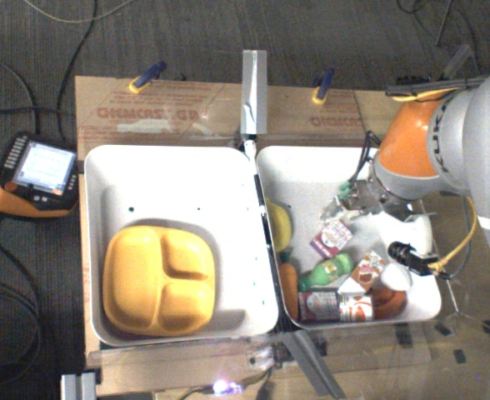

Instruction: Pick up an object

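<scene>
Reaching in from the right, the grey arm (470, 140) with its orange band (407, 144) sets the gripper (347, 202) over the middle of the right bin (312, 165), nearer that bin's right wall than its left. Whether the gripper is open or closed cannot be told from this angle. Just beside the gripper, toward the bin's front edge, lies a purple-and-white packet (332, 238), the object closest to the tool; whether the two touch cannot be judged. Next toward the front edge is a green bottle (327, 271) lying on its side, with a small red-and-white carton (368, 268) just to its right. Along the front wall a red-labelled can (337, 307) lies on its side, and a dark red item (388, 300) sits in the front right corner. Against the left wall rest a yellow fruit (280, 225) and, nearer the front, an orange carrot (288, 286). The left bin (145, 161) holds a yellow compartment tray (159, 279) in its front left part. Outside the bins, a teach pendant (32, 175) lies well apart to the left.
</scene>
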You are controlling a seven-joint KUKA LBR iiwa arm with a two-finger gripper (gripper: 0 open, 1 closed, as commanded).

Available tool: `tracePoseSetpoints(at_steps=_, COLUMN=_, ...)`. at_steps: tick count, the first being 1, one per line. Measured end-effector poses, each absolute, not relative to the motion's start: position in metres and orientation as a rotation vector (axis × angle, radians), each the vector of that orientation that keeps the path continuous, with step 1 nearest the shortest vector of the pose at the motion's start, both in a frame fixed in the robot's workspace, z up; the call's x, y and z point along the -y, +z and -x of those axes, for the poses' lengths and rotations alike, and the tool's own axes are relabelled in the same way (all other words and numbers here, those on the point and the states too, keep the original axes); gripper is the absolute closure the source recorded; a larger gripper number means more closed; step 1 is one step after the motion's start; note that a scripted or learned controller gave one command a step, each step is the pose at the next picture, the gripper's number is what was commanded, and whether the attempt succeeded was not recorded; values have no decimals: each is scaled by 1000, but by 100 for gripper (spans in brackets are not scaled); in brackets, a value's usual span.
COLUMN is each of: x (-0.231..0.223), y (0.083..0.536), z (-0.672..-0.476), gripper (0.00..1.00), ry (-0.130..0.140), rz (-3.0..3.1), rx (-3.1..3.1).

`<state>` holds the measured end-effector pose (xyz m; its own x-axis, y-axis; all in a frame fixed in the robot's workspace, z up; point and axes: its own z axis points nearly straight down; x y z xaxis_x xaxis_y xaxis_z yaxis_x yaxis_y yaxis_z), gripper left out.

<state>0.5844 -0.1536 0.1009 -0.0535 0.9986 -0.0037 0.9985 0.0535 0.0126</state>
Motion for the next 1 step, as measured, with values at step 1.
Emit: tracePoseSetpoints(at_steps=1, x=125, y=241, z=-583, gripper=100, ry=-3, rz=-2182, rx=-2258)
